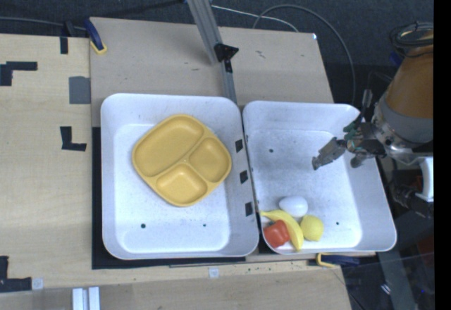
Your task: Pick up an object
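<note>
The gripper (330, 155) hangs over the right bin (282, 118), toward its three-o'clock side, reaching in from the right edge of the view. Its dark fingers point toward eight o'clock; nothing shows between them, and whether they are parted or closed cannot be told from this angle. Behind them the grey wrist and the orange band of the arm (412, 94) rise at three o'clock.

The objects to pick lie in a cluster at the bin's six-o'clock corner, well apart from the gripper. The banana (287, 225) is the long one: its axis runs from ten o'clock to five o'clock, curving downward at the lower end. A white egg-shaped object (293, 206) touches it at twelve o'clock, a red object (276, 233) sits against it at eight o'clock, and a yellow round fruit (312, 228) presses on its three-o'clock side. The bin's front wall stands just beside the cluster.

In the left bin (120, 231) a yellow divided plate (182, 158) lies tilted, near the middle.
</note>
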{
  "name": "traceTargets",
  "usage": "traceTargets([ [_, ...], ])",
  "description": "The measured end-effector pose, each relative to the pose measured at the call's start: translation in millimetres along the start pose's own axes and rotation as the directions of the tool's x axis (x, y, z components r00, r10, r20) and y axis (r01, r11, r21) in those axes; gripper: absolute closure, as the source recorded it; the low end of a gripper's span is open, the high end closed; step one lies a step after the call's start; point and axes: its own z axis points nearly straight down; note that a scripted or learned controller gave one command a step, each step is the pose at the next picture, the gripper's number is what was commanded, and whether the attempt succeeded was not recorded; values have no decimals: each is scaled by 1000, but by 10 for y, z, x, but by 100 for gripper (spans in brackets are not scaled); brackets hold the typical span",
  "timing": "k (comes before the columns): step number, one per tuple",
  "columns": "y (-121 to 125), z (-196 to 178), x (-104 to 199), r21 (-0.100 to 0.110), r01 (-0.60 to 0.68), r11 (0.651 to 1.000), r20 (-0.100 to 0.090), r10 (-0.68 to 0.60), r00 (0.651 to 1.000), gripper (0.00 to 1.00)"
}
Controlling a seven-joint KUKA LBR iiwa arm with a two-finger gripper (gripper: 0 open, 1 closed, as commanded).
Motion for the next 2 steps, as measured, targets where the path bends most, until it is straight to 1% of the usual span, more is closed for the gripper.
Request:
traceTargets([
  [1, 0, 0, -2, 0, 0, 1000, 0, 0, 1000, 0],
  [2, -102, 507, -24, 5, -2, 1000, 0, 2, 1000, 0],
])
